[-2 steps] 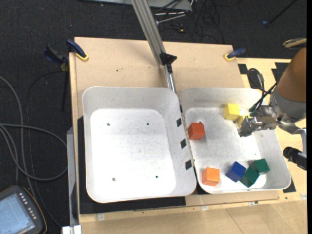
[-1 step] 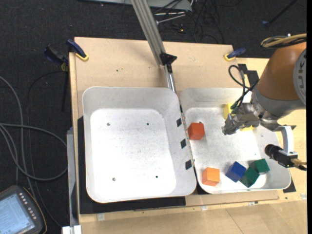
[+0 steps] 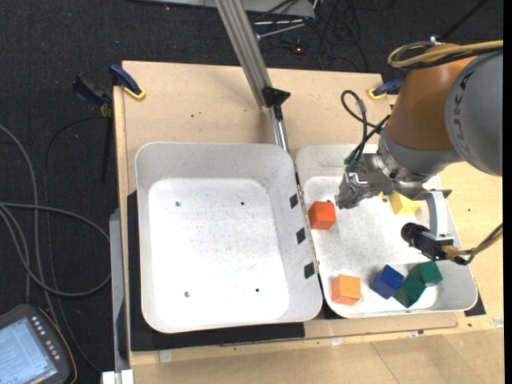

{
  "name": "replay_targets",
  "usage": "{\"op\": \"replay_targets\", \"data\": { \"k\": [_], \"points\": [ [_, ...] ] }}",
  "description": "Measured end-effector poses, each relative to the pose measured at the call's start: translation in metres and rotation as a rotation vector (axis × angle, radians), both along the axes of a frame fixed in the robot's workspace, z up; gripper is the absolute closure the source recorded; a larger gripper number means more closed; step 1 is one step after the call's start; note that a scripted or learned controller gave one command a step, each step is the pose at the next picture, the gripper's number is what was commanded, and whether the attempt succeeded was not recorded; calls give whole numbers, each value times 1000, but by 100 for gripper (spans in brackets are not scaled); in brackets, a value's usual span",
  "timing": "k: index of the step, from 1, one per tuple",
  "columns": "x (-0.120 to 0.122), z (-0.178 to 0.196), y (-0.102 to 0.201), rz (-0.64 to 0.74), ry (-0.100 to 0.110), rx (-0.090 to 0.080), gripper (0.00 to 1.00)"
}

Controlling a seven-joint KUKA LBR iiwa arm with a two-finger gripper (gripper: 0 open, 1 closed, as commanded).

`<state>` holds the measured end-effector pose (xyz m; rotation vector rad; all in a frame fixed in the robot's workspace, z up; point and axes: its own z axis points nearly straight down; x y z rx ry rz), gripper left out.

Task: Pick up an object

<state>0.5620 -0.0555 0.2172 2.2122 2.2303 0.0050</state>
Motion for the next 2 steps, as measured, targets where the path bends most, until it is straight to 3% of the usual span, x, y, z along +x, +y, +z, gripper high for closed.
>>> {"op": "replay_targets", "data": {
  "k": [2],
  "points": [
    [34,23,108,0,-1,0,100]
  ]
}}
